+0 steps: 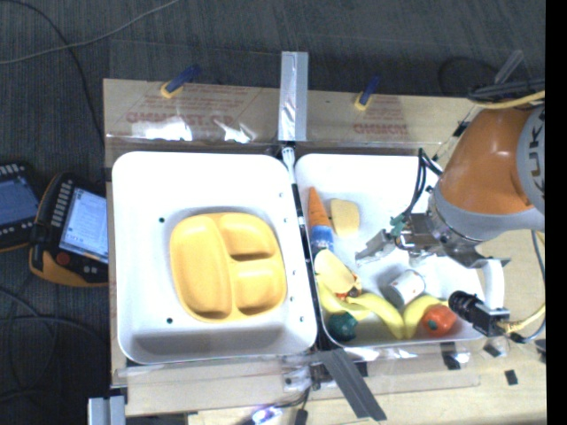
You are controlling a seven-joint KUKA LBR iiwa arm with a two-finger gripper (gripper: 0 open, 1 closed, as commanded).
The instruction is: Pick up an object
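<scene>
My end effector hangs low over the middle of the right shallow white bin, reaching in from the right under my orange wrist band. From this slanted view I cannot tell how far it is parted, and nothing shows clamped in it.

The things I could pick lie crowded along the left and near sides of that bin. An orange plastic carrot lies against the left wall, with a small blue-capped bottle just below it. A pale yellow block sits beside the carrot, apart from my end effector. Nearer the front edge a yellow banana curves across the floor, touching a dark green round fruit at its left. A white-and-grey cylinder rests just below my end effector, and an orange-red round fruit lies to the right of the banana.

The left white bin holds a yellow divided plastic tray, lying flat in the middle. A handheld control pendant sits on the floor to the left of the bench.
</scene>
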